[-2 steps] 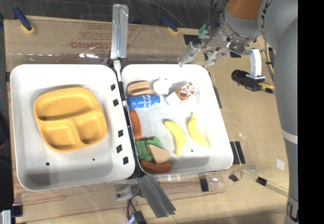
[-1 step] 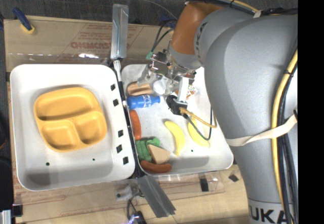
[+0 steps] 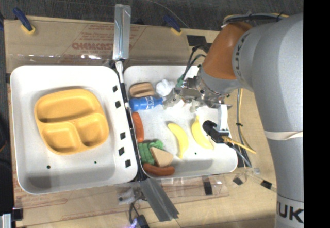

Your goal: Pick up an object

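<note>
The arm's gripper (image 3: pixel 186 97) hangs low over the far part of the right bin (image 3: pixel 227 162), beside the blue bottle (image 3: pixel 145 103) and a white lump (image 3: pixel 164 86). Whether its fingers are spread or closed cannot be told at this slant. Two bananas (image 3: pixel 178 138) lie just nearer, apart from the crowded left wall. A good pick means centring over one thing, the bottle's end or a banana, descending straight, and closing only once both fingers straddle it.
</note>
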